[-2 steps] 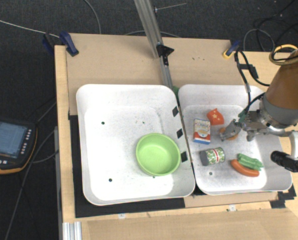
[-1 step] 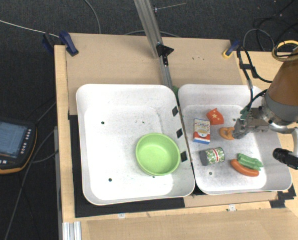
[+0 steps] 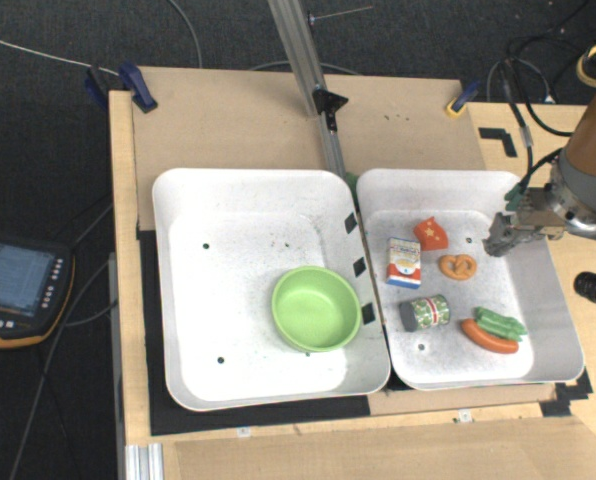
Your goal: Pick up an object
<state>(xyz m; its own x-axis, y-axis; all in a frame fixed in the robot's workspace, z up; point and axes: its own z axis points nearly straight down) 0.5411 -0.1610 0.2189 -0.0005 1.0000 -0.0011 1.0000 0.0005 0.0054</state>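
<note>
The right bin (image 3: 538,298) holds several small items: a red wedge-shaped toy (image 3: 431,233), a white and red carton (image 3: 404,264), a brown pretzel (image 3: 459,266), a small can with a green label (image 3: 425,313), an orange carrot (image 3: 490,337) and a green pod (image 3: 501,322) lying on it. My gripper (image 3: 500,240) hangs over the right side of this bin, to the right of the pretzel and apart from it. Nothing shows between its fingers.
A light green bowl (image 3: 316,308) sits in the left bin (image 3: 208,268), near the wall shared with the right bin. A metal pole (image 3: 300,43) slants up from the bins' back edge. A handheld pendant (image 3: 18,288) lies off the bench at far left.
</note>
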